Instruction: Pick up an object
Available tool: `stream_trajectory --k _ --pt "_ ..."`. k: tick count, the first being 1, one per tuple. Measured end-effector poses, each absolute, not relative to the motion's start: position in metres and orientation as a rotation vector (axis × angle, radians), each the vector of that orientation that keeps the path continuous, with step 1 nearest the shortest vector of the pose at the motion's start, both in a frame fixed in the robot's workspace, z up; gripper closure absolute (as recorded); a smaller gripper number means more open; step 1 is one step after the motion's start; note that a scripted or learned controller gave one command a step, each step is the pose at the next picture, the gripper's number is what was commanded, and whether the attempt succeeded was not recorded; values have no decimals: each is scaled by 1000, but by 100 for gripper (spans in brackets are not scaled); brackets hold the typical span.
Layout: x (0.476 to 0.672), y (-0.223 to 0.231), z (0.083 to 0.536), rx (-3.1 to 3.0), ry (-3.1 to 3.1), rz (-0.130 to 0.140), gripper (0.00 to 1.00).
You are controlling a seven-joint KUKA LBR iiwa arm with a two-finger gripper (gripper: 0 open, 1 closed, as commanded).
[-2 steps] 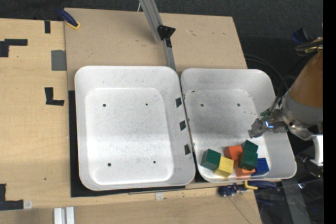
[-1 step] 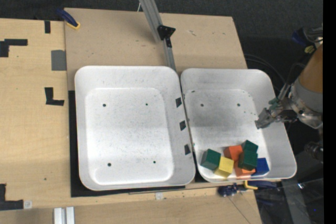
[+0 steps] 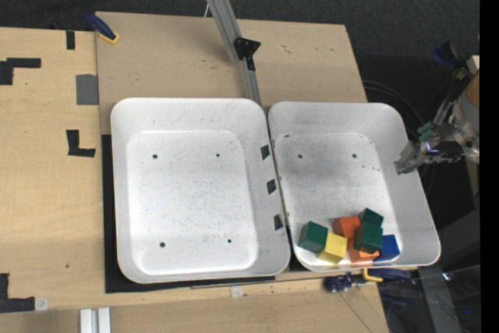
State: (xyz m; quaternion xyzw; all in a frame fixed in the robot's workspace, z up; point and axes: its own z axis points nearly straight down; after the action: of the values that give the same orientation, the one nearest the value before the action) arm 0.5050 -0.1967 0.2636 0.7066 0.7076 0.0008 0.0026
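Observation:
Several small blocks lie bunched in the near right corner of the right bin [image 3: 331, 136]: a dark green block [image 3: 313, 235], a yellow block [image 3: 335, 246], an orange block [image 3: 347, 227], another green block [image 3: 371, 228] and a blue block [image 3: 389, 246]. My gripper [image 3: 407, 162] sits at the right rim of that bin, well above and behind the blocks, with nothing visibly between its fingers. The arm behind it is mostly cut off at the right edge.
The left bin [image 3: 187, 187] stands beside the right one, separated by a ridge with black clips. A grey metal pole [image 3: 222, 4] slants across the bench top behind the bins. Black tape marks dot the wooden bench at left.

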Motion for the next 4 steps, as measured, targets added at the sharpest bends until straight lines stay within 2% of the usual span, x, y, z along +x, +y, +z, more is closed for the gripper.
stream_trajectory --k 1,3,4 --pt "516 -137 254 2215 2230 0 100" --pt "512 -34 232 2216 2231 -2 100" --pt "519 21 241 2215 2231 0 100"
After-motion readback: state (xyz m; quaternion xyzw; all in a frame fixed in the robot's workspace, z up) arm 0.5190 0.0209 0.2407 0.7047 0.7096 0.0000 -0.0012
